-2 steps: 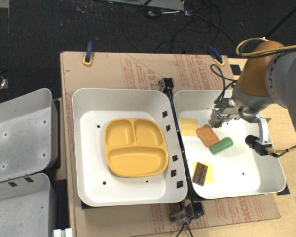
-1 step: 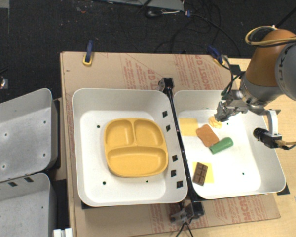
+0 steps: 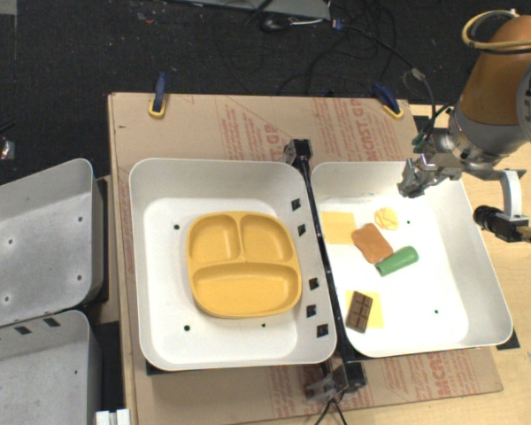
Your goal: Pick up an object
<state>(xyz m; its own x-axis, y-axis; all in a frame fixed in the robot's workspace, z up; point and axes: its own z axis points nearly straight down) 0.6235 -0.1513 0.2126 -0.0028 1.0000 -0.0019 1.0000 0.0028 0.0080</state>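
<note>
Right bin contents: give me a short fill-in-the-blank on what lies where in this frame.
1. The yellow divided tray lies in the ____ bin.
2. The green cylinder touches the ____ block.
3. The chocolate bar rests on a ____ card.
4. The gripper hangs over the right bin's ____ edge.

Missing words: left; brown; yellow; far

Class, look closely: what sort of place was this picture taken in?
Probably a robotics lab: an end effector hangs over a white bin of toy food, the board is clamped down, and cables trail across the floor.
</note>
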